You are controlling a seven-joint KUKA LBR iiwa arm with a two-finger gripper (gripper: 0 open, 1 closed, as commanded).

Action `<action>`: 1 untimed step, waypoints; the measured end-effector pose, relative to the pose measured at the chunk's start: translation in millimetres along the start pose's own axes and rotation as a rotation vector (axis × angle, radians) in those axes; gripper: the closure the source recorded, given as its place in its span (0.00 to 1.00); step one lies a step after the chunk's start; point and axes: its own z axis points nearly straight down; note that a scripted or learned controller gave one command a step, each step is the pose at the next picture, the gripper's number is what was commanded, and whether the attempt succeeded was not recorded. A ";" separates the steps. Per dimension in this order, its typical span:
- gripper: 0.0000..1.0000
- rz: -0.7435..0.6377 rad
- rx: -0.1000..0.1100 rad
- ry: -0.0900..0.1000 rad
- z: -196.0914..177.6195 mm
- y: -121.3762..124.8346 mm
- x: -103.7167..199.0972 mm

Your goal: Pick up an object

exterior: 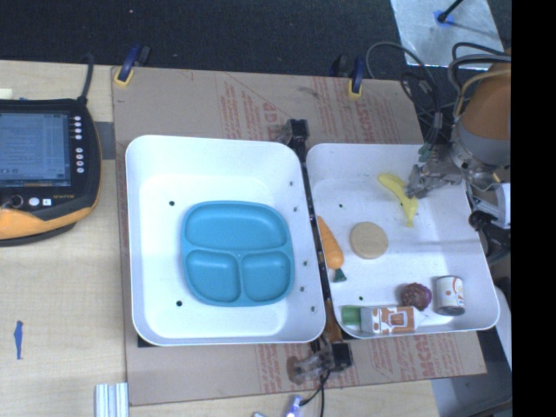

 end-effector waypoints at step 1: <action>0.00 0.000 0.000 0.000 0.2 -0.1 0.0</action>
